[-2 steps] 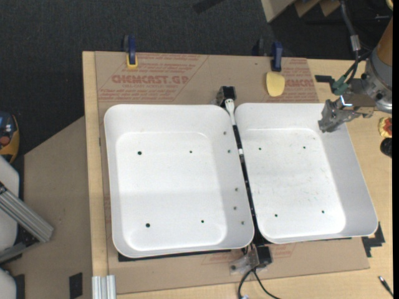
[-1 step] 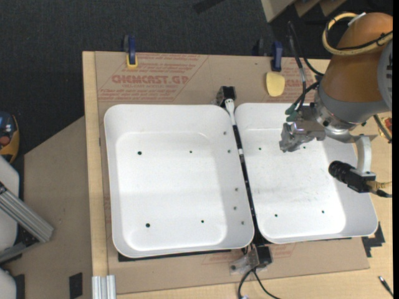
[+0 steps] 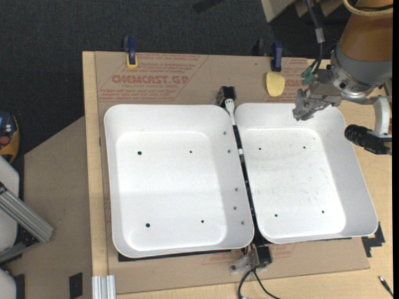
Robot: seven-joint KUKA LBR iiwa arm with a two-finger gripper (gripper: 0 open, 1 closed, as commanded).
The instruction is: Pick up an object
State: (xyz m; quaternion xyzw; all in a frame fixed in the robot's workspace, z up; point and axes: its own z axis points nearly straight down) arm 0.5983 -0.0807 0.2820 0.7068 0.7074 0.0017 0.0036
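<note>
Pale yellow and rounded, a small object [image 3: 275,83] lies on the brown board [image 3: 187,80], outside both bins, just past the top left corner of the right bin [image 3: 349,185]. It sits right below a blue clamp [image 3: 277,55]. The gripper [image 3: 305,109] hangs at about four o'clock from it, near but apart, over the right bin's top rim; from here I cannot tell how far its fingers are spread, and nothing shows between them. Above it rises the arm [image 3: 368,30], orange banded. Red print on the board reads "CHEMCAST GP". The left bin [image 3: 118,185] lies beside the right one, a black strip [image 3: 240,161] running down the seam between them. A second blue clamp [image 3: 130,47] grips the board's far edge at eleven o'clock. A black cable [image 3: 249,285] trails off at six o'clock.
</note>
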